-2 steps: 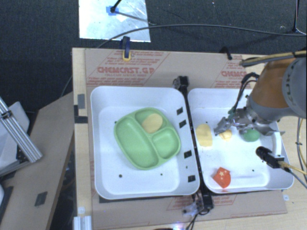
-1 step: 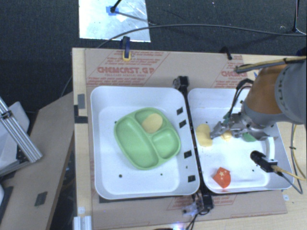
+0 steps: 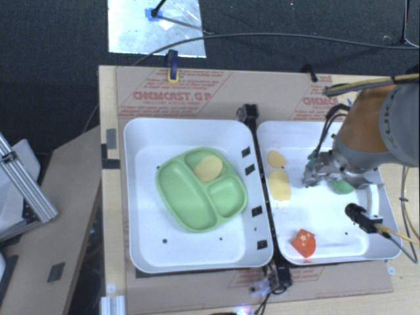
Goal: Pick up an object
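— What lies at the far left?

— The left bin [image 3: 141,176], shallow and white. A green divided plate [image 3: 190,199] sits in it, and a round yellow piece [image 3: 209,168] rests in the plate's upper compartment.

— And past the divider?

— The right bin [image 3: 328,241], touching the left one along black clips. Near its left wall lie two yellow things: a small yellow slice [image 3: 276,158] towards the back and, just beside it towards the front, a longer pale yellow block [image 3: 280,185]. A red-orange wedge [image 3: 303,242] sits near the front wall, well apart from both.

— Where are you?

— My arm comes in from the right, orange band above the wrist, and my jaws [image 3: 317,173] are down in the right bin, at its middle. How far open they stand I cannot tell; they are a dark tangle from this height, and nothing shows between them.

— Anything close to you?

— A green object [image 3: 341,188] lies just beside my jaws on their right, partly hidden under my wrist. Touching or apart, I cannot say.

— And beneath it all?

— Both bins sit on a cardboard sheet [image 3: 197,87] spread over the tabletop.
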Robot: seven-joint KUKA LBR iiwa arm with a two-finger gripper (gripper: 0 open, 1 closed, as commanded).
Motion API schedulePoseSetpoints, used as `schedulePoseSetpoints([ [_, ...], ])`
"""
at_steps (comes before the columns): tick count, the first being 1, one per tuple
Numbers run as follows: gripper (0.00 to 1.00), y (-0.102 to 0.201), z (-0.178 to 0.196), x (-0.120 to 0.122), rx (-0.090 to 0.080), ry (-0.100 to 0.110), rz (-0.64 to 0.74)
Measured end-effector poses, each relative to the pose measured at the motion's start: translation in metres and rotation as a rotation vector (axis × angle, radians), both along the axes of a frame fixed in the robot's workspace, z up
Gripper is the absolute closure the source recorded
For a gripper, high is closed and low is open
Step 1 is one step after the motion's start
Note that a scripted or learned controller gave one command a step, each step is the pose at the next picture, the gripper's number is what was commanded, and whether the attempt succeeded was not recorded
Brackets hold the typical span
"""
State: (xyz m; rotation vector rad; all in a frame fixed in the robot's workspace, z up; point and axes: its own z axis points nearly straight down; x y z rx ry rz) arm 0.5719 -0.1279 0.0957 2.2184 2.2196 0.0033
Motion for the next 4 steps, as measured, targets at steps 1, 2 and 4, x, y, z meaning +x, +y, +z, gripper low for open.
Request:
schedulePoseSetpoints([
  [1,1.00,0.000,0.065,0.003,-0.001,-0.004,0.003],
  [2,1.00,-0.002,0.112,0.012,-0.001,-0.003,0.004],
  [4,1.00,0.052,0.150,-0.003,0.002,0.005,0.008],
])
